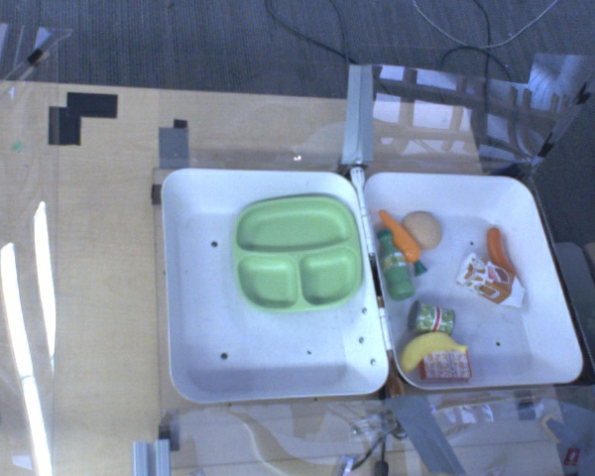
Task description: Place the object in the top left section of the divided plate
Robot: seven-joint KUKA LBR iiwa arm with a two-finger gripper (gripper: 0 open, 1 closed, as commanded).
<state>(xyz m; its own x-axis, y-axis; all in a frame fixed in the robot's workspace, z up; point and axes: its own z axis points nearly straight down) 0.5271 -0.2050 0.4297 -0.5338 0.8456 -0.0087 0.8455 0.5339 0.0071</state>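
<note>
A green divided plate lies in the left white bin. It has one wide section along its far side and two smaller ones along its near side; nothing lies in any of them. The right bin holds the loose objects: an orange carrot, a tan round bun, a green bottle, a sausage, a white printed packet, a small green can, a yellow banana and a red box.
A metal post stands behind the seam between the two bins. Clear plastic panels rise behind the right bin. Black cables trail over the dark floor at the back. The wooden bench spreads to the left.
</note>
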